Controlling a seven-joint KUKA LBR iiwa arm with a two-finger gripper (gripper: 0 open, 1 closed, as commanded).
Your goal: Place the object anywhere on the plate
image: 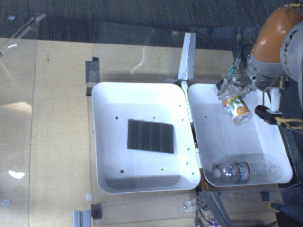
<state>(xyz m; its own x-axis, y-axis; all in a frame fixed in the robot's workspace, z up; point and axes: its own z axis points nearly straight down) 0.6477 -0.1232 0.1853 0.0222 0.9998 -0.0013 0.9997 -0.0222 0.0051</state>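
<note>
A small orange-and-white labelled can (236,109), judged light, rigid and slippery, is pinched near its top by the gripper (230,93), well right of the dark ribbed rectangular plate (150,136).

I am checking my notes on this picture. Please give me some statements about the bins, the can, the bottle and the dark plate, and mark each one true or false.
1. The dark plate lies in the left bin. True.
2. The clear bottle lies on the plate. False: it lies in the right bin, near its front edge.
3. The can is at the pincer, over the right bin. True.
4. The can already rests on the plate. False: it is over the right bin.
5. The bottle stands upright. False: it lies on its side.
</note>
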